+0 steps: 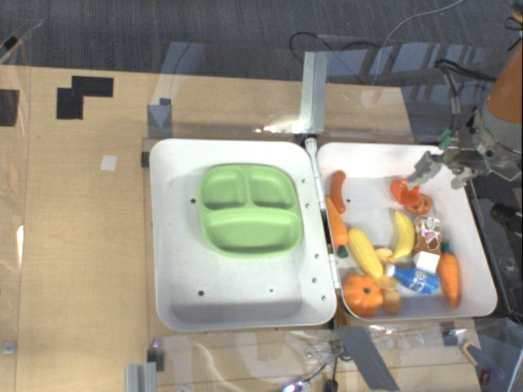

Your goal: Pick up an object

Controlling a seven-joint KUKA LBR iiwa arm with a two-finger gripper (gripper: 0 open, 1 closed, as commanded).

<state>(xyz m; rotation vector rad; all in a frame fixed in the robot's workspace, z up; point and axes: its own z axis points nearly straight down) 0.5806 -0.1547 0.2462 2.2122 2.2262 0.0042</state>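
My gripper (441, 172) hangs over the far right part of the right bin (368, 160), its two fingers spread open with nothing between them. Just below and left of its left finger (423, 170) lies a red-orange toy tomato (403, 191). Toy food fills the bin: a yellow banana (402, 231), a corn cob (365, 251), a red pepper (337, 190), a carrot (337, 229) by the left wall, a small pumpkin (363, 294), a blue-and-white bottle (413, 280), a second carrot (449, 278), a white cube (426, 261) and a brown speckled piece (428, 233).
The left bin (176, 243) holds a green divided plate (249, 211). A metal post (313, 88) stands behind the divider between the bins. The arm's orange band (507, 96) rises at the right edge. Wooden bench surface lies to the left.
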